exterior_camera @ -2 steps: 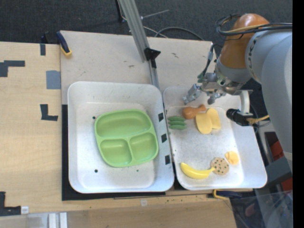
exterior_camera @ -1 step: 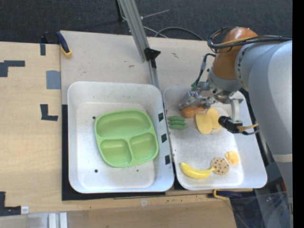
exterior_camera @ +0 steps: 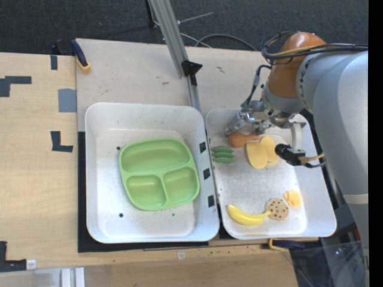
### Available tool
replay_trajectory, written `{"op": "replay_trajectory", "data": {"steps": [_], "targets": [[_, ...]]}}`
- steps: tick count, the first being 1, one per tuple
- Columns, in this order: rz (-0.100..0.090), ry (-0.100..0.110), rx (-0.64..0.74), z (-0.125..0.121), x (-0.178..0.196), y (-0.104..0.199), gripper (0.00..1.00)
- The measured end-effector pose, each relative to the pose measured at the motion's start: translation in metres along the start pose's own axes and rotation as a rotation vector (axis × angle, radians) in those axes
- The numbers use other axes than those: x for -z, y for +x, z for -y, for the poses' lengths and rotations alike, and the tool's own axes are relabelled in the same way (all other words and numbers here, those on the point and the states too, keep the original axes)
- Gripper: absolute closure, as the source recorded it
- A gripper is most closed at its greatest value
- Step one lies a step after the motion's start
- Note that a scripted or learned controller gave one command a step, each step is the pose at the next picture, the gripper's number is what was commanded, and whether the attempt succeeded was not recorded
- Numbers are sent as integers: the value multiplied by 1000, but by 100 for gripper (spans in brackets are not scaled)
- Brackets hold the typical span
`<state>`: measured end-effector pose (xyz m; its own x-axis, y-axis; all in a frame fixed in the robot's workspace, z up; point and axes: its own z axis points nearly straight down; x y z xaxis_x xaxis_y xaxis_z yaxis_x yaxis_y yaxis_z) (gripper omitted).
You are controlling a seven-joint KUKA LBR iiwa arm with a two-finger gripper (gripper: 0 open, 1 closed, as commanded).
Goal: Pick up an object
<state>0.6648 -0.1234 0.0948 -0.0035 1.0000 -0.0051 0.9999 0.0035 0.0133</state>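
The arm reaches into the right bin [exterior_camera: 311,217] from three o'clock, its gripper [exterior_camera: 242,126] low at the bin's eleven o'clock corner, just above an orange rounded object [exterior_camera: 238,140]; whether the hand is wide, narrow or holding anything cannot be told. Beside the orange piece at three o'clock lies a pale yellow object [exterior_camera: 260,153], and at nine o'clock a green pod-like item [exterior_camera: 222,154]. Toward six o'clock sit a banana [exterior_camera: 245,216], a cookie [exterior_camera: 276,208] and a small yellow piece [exterior_camera: 292,198]. The left bin [exterior_camera: 102,160] holds a green divided plate [exterior_camera: 159,173].
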Motion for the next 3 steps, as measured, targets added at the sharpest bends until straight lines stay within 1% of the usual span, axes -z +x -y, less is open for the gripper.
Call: {"op": "replay_trajectory", "data": {"steps": [1,3], "targets": [[-2,13,1,3,5,1,100],[-5,9,-1,-9,94,8,100]]}}
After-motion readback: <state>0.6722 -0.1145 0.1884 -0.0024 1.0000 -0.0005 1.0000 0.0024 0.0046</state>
